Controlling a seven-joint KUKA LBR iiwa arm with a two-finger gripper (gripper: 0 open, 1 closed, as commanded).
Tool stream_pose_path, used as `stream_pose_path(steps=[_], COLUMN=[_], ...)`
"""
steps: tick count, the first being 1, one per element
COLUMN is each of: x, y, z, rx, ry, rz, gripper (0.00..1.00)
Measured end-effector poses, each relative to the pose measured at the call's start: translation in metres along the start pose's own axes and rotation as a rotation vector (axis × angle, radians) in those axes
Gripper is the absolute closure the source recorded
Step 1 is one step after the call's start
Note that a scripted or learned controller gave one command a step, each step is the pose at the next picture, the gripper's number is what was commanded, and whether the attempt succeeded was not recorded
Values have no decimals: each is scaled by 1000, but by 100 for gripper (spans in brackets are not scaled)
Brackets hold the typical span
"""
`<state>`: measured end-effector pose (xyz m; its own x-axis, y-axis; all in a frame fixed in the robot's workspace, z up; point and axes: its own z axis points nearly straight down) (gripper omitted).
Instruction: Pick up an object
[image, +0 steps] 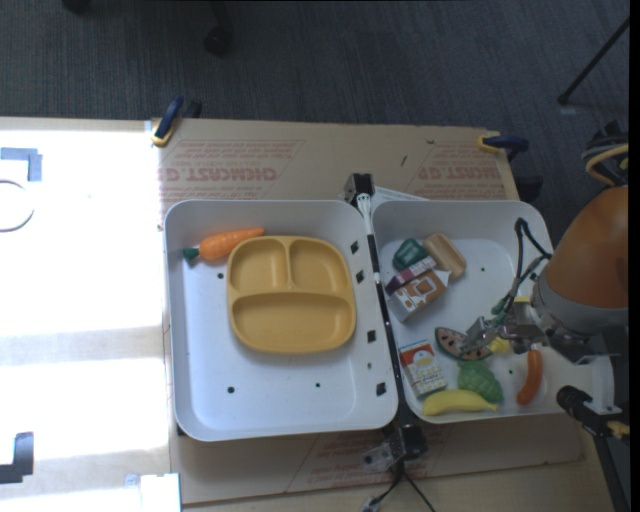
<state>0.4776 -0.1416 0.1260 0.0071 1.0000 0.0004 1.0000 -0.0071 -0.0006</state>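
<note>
My gripper (489, 334) hangs low in the right bin (500, 225), on its right side, at the end of the grey arm with the orange band (600, 255). Its tip sits right at a dark pizza-like slice (453, 343); whether it touches is unclear. Around it lie a green leafy piece (481, 381), a yellow banana (459, 403), a red sausage (530, 379) and a small printed box (423, 368). Farther back are a brown-and-white carton (418, 289), a tan bread roll (446, 255) and a green packet (408, 250).
The left bin (200, 330) holds a yellow divided plate (291, 294) and an orange carrot (226, 243) at its back left. Both bins rest on brown cardboard (300, 165). Cables run along the arm near the right bin's rim.
</note>
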Motion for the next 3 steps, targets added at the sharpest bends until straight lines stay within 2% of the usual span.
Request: stream_pose_path(steps=[1,2,3], x=[-62,-62,-29], y=[19,20,3], z=[33,24,-85], rx=[-3,-4,-4], ry=[-1,-2,-3], rz=[-144,-141,-475], gripper=[0,100,100])
